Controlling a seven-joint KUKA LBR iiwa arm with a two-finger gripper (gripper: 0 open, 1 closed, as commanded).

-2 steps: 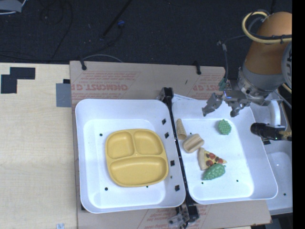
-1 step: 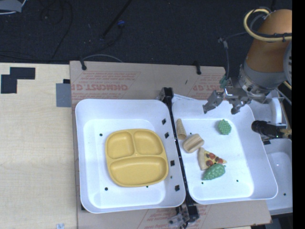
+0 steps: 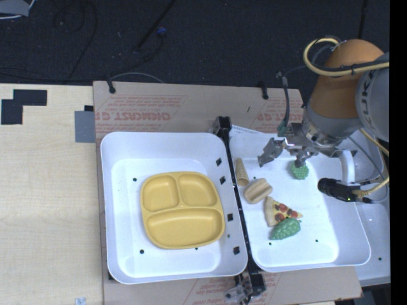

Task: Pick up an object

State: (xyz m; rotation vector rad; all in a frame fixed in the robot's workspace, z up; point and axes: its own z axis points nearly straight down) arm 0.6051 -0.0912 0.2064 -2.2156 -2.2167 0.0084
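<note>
small green toy broccoli floret (image 3: 299,169) lies in the upper middle of the right white bin (image 3: 346,250), right under the gripper (image 3: 287,152). the gripper's dark fingers are spread apart with nothing between them, and the floret sits just below the right-hand finger. lower in that bin lie a tan cone (image 3: 241,171), a beige bread roll (image 3: 257,190), a pizza slice toy (image 3: 278,210) and a second green leafy toy (image 3: 285,229). the left white bin (image 3: 121,170) holds a yellow divided plastic plate (image 3: 182,209).
</note>
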